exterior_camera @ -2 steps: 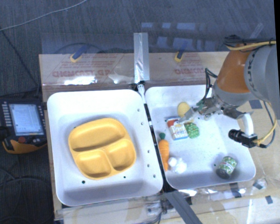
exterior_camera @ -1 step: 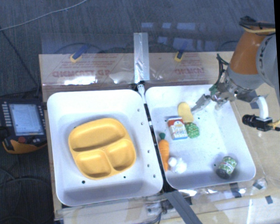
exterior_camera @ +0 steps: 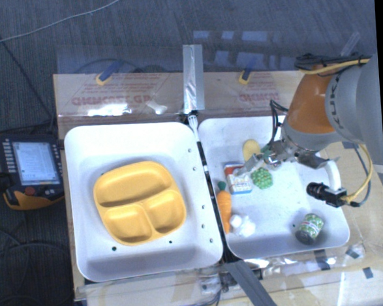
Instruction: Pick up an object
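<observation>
Nearest the camera, along the front wall of the right bin (exterior_camera: 341, 233), sits a small can (exterior_camera: 310, 228) with a green label, lying near the front right corner. Further left in that bin, against the wall shared with the left bin (exterior_camera: 76, 190), a carrot (exterior_camera: 225, 207) lies lengthwise, with a small white lump (exterior_camera: 244, 226) just beside its near end. Behind the carrot is a little red and white box (exterior_camera: 237, 180), and beside that a green dotted ball (exterior_camera: 262, 178). A pale yellow piece (exterior_camera: 250, 149) lies behind them, toward the back.

My gripper (exterior_camera: 265, 161) hangs low over the middle of the right bin, just above the green ball and the box, with my arm (exterior_camera: 319, 107) reaching in from the right. I cannot tell how the gripper is set, and I see nothing held in it.

Over in the left bin, a yellow divided tray (exterior_camera: 139, 202) lies flat in the middle.
</observation>
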### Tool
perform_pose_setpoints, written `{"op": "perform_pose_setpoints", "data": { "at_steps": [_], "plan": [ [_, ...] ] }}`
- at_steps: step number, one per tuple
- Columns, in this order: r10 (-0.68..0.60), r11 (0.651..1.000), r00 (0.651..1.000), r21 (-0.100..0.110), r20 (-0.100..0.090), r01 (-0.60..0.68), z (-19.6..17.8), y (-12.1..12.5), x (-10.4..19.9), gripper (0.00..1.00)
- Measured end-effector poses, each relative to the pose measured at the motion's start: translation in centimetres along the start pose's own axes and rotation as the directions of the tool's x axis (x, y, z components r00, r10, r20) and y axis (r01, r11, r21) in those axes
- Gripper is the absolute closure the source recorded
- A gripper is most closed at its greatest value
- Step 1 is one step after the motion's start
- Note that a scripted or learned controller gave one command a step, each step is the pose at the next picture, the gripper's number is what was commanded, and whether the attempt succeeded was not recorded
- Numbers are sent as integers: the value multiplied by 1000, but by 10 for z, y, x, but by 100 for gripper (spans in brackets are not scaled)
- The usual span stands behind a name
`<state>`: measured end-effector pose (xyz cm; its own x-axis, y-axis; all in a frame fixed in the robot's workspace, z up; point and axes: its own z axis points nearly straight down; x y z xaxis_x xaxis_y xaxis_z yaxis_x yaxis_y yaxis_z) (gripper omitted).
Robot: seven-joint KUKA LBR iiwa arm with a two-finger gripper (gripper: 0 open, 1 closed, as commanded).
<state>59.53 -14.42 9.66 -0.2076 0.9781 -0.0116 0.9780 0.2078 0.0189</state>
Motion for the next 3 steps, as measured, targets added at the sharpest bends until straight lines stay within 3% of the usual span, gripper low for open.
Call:
{"op": "perform_pose_setpoints", "data": {
  "at_steps": [1, 2, 3],
  "plan": [
    [89, 996, 996, -4, -11, -89, -1, -2, -17, 0],
    [-145, 989, 989, 7, -11, 145, 0, 10, -79, 0],
    [-238, 971, 971, 8, -7, 238, 6, -14, -20, 0]
  ]
}}
